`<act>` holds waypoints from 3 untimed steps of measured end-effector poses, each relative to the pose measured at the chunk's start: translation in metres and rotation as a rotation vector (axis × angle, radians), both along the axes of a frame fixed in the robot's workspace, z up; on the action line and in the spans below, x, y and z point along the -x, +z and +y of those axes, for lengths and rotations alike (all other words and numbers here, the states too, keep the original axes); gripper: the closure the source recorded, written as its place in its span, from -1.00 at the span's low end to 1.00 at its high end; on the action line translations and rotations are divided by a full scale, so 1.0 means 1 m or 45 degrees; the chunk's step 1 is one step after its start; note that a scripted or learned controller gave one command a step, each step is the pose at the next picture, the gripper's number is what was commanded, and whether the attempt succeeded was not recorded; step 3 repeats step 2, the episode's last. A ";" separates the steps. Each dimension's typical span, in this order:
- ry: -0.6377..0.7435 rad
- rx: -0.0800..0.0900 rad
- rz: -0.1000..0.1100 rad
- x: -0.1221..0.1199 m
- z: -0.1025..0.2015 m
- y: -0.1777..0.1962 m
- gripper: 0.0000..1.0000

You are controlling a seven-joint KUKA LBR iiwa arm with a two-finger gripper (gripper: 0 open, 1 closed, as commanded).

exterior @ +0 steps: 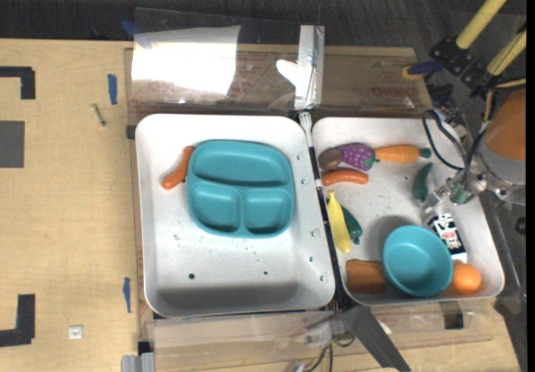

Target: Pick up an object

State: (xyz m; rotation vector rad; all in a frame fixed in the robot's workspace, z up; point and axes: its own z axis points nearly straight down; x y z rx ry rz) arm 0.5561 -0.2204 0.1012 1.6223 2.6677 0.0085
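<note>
Grey gripper (pixel 458 191) over right bin (pixel 493 278) edge nr teal bowl (pixel 417 259); finger state unclear, can't tell.

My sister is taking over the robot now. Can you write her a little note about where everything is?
Gripper: over the right bin's right side; fingers hard to read; nothing seen held.
Right bin: toy grapes, carrot, sausage, corn, teal bowl, bread, orange.
Left bin: teal divided plate, a sausage at its left edge.
Done: nothing picked yet. Left: pick up one object.
</note>
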 end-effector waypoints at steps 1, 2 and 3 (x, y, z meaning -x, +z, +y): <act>0.000 -0.003 0.004 0.000 0.001 -0.001 -1.00; -0.032 -0.014 0.014 -0.012 0.003 -0.013 -1.00; -0.032 -0.014 0.014 -0.012 0.003 -0.013 -1.00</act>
